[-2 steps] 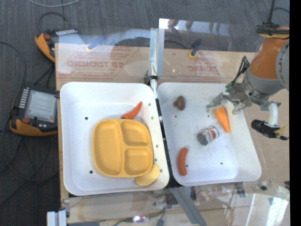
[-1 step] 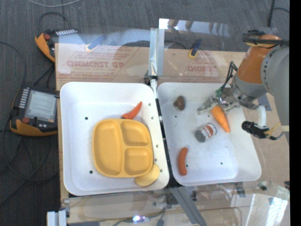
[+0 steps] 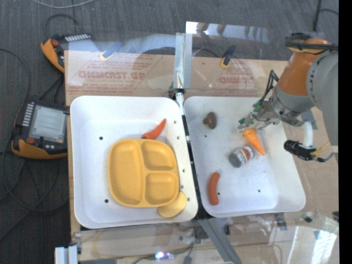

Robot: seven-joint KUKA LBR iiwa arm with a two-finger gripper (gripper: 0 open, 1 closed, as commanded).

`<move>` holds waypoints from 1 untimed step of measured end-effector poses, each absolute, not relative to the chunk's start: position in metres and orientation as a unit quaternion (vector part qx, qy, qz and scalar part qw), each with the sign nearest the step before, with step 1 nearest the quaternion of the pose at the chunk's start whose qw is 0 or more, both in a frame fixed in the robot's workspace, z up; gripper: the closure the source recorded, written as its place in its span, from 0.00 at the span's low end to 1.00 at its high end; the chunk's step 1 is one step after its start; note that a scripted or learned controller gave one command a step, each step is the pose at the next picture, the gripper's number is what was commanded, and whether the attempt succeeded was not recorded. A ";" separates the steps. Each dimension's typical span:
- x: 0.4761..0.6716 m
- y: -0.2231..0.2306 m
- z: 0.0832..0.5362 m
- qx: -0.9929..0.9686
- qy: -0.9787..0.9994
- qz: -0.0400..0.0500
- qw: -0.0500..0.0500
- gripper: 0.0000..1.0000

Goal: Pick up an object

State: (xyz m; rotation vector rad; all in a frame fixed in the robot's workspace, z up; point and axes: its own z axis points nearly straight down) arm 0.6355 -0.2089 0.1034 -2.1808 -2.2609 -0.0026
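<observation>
Pincer [image 3: 254, 121]: at the upper right of the right bin [image 3: 286, 194], low over the bin floor. Its fingers are small, dark and tangled with cabling; whether they stand apart or together cannot be told.

Arm [image 3: 300, 81]: grey, orange band above the wrist; its far end is cut off by the picture's right edge.

Orange carrot [image 3: 254, 140]: just below the pincer, thick end toward it; touching or merely beside, unclear. Not seen between the fingers.

Small can [image 3: 242, 156]: lying on its side, below the pincer, against the carrot's lower-left.

Brown lump [image 3: 210, 120]: left of the pincer, apart from it; too small to identify.

Sausage [image 3: 213, 188]: well below and left of the pincer.

Left bin [image 3: 88, 114]: far left of the pincer. Holds a yellow divided tray [image 3: 144, 172]. An orange-red piece [image 3: 155, 130] is partly hidden behind the tray's upper edge; a pale yellow piece [image 3: 175, 207] is partly under its lower right corner.
</observation>
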 end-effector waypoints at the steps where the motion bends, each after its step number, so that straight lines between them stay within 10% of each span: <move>1: 0.596 -0.201 0.209 -0.597 -0.802 0.001 -0.001 1.00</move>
